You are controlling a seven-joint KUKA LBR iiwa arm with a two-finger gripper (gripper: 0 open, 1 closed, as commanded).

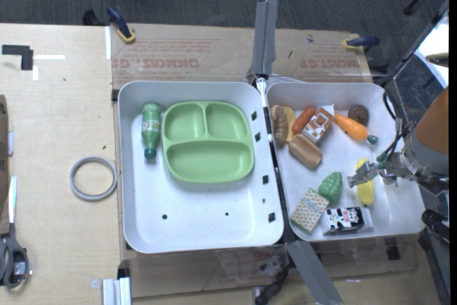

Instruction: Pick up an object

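- The arm is reaching in from the right edge of the frame, and its end effector [365, 173] is hanging low over the right bin [378, 91], right above a yellow banana [365, 191].
- Whether its fingers are apart or together is something I cannot tell; the metal parts are blurring into the banana beneath them.
- Nothing is showing clearly between the fingers, so I am judging the pick as not yet secured.
- The banana is lying near the bin's right wall, just beside a green toy [330, 186] and above a small black-and-white carton [345, 218].
- Other candidates are crowding the bin's upper part: a carrot [350, 126], a bread roll [305, 151], and an orange-and-white box [315, 126].
- That crowding is probably why the arm is working the looser lower right, where fingers can be dropping beside one item.
- The left bin [193, 225] is carrying a green divided plate [208, 141] and a green bottle [150, 129], well apart from the arm.
- A tape ring [93, 177] is sitting on the table [50, 125] at the left.
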